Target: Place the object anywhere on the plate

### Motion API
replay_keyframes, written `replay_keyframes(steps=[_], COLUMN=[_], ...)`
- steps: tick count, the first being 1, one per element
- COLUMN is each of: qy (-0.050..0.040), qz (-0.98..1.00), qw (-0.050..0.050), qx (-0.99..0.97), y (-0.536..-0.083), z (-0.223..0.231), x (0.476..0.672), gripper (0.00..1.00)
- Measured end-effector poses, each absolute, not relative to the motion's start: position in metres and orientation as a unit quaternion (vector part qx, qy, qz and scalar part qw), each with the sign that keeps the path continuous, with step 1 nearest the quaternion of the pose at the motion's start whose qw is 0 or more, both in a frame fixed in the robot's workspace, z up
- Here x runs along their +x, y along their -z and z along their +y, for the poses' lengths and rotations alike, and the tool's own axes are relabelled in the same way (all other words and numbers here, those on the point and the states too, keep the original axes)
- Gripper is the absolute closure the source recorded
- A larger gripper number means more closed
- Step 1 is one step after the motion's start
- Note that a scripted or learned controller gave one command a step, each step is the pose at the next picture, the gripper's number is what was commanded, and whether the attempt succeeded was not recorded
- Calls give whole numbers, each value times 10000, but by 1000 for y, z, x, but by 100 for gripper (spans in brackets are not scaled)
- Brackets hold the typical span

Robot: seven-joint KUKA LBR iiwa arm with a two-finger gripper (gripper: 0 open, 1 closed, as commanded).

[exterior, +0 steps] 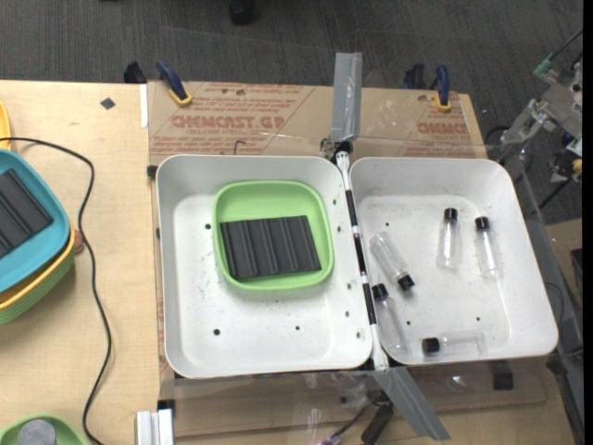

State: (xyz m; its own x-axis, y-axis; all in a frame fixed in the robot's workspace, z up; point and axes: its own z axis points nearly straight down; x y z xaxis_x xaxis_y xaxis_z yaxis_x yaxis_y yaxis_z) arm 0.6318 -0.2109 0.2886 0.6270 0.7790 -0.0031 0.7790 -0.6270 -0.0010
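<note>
The green plate [273, 236] sits in the left bin [185, 313]. Right of the plate, in the right bin [519, 276], lie several clear vials [391, 260] with black caps: probably light, slick, prone to rolling, best pinched across the barrel. The claw [556, 100] hovers far right of the plate, beyond the vials; whether it is apart or together I cannot tell.

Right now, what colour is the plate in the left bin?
Light green plate, with a dark grey ribbed insert on it; seen in the camera view.
</note>
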Motion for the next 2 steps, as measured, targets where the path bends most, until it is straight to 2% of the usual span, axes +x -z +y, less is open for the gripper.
replay_keyframes(steps=[1, 2], qy=[20, 25], qz=[3369, 2245], qw=[-1, -3], qx=[9415, 9745], y=[-355, -353], z=[-199, -219], x=[617, 650], gripper=[0, 0])
